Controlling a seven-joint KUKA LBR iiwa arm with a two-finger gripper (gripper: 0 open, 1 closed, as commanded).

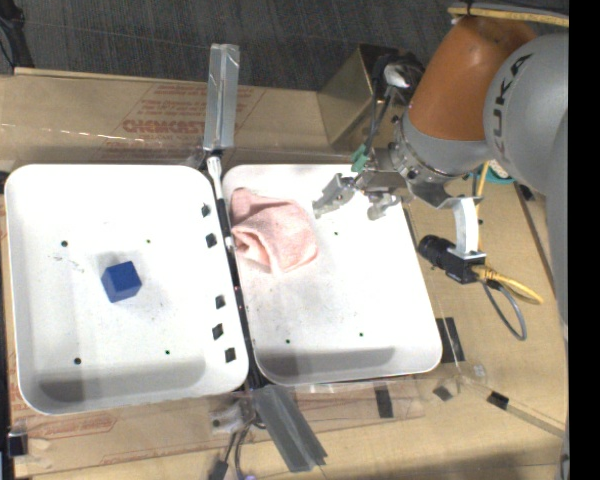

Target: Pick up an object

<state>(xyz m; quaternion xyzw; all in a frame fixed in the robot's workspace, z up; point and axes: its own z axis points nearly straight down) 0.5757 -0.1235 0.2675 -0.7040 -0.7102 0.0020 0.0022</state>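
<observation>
Grey arm (535,98), jaws apart (empty) beside pink cloth (275,230), blue cube (121,280) in other bin (40,228)

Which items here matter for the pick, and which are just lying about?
In play:
- crumpled pink cloth, right white bin
- small blue cube, left white bin
- pincer, open, above the right bin beside the cloth

Lying about:
- brown cardboard sheet under the bins
- grey metal bar at the bins' junction
</observation>
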